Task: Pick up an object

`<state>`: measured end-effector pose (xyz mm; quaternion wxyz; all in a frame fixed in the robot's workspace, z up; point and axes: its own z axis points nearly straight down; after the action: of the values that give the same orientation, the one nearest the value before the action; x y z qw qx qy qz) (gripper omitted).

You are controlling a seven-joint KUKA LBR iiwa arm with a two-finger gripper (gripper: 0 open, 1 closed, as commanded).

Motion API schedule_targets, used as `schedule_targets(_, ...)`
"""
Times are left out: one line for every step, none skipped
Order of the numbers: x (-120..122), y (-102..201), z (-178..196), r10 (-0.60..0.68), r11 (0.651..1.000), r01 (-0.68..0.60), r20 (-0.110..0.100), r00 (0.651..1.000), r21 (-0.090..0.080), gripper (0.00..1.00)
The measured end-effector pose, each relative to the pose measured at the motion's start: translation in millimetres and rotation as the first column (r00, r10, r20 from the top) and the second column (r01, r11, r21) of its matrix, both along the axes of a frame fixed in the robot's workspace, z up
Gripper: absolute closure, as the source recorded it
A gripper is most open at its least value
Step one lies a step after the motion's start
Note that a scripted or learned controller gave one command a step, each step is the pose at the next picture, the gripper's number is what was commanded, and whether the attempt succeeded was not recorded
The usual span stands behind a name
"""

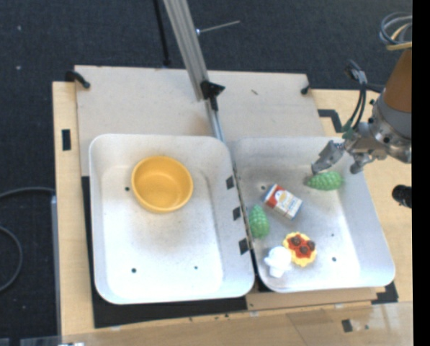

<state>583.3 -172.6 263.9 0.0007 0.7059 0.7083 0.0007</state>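
Right bin point(359, 215): hand point(338, 163) poised over green toy point(325, 181).

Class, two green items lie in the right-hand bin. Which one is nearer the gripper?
The green item near the bin's upper right, just below the gripper. The other green item lies by the bin's left wall, beyond the small carton.

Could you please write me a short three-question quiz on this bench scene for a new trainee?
1. True or false: the yellow bowl sits in the right bin.
2. Which thing lies closest to the gripper?
A. green toy
B. small carton
C. white toy
3. Fill in: the second green piece lies by the right bin's ____ wall.

Key
1. False; it sits in the left bin.
2. A
3. left
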Motion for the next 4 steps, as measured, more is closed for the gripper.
schedule_targets(0, 0, 0, 0.000, 1.000, 0.000, 0.000, 1.000, 0.000, 0.00)
schedule_targets(-3, 5, -61, -0.003, 1.000, 0.003, -0.007, 1.000, -0.001, 0.00)
schedule_targets(-7, 0, -123, -0.004, 1.000, 0.004, -0.007, 1.000, -0.002, 0.00)
schedule_targets(-5, -2, -158, -0.005, 1.000, 0.005, 0.004, 1.000, -0.002, 0.00)
